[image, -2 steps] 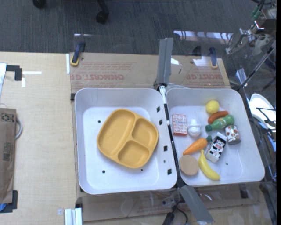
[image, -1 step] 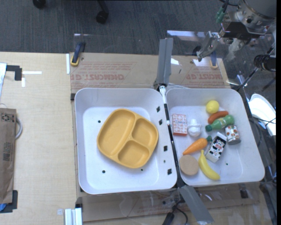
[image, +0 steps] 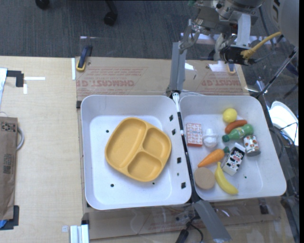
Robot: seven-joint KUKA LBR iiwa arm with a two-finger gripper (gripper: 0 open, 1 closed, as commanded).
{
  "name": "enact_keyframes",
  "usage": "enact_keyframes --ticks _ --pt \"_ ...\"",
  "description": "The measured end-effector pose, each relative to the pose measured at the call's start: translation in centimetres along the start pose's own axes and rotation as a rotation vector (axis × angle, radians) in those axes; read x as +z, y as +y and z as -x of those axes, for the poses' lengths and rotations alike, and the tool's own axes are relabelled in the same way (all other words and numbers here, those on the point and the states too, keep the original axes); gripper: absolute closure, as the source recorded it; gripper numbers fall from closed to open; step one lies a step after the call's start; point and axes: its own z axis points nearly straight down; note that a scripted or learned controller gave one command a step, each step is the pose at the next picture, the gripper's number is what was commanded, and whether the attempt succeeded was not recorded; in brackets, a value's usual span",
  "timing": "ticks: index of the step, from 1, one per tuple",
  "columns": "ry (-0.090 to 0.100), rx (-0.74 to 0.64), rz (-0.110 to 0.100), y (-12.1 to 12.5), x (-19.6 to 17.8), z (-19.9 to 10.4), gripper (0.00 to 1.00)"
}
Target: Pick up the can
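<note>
While the arm [image: 237, 14] hangs high past the far edge of the bins, I cannot tell the state of its pincer [image: 223, 45]. The can [image: 251, 144] lies in the right bin [image: 270, 142], touching a green bottle [image: 237, 134], with a milk carton [image: 233, 159] just beside it.

Can [image: 251, 144] hemmed: green bottle [image: 237, 134] touching on left, milk carton [image: 234, 159] just beside; my approach from above open.
</note>
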Motion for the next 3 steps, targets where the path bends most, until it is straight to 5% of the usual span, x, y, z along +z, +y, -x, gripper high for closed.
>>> enact_keyframes --ticks 1,2,3 --pt "-0.001 0.180 -0.003 -2.8 4.5 -3.3 0.00" --pt "0.000 0.548 0.000 -1.7 -0.1 -8.1 0.00" --pt "-0.001 0.464 -0.001 -3.0 -0.1 -4.4 0.00"
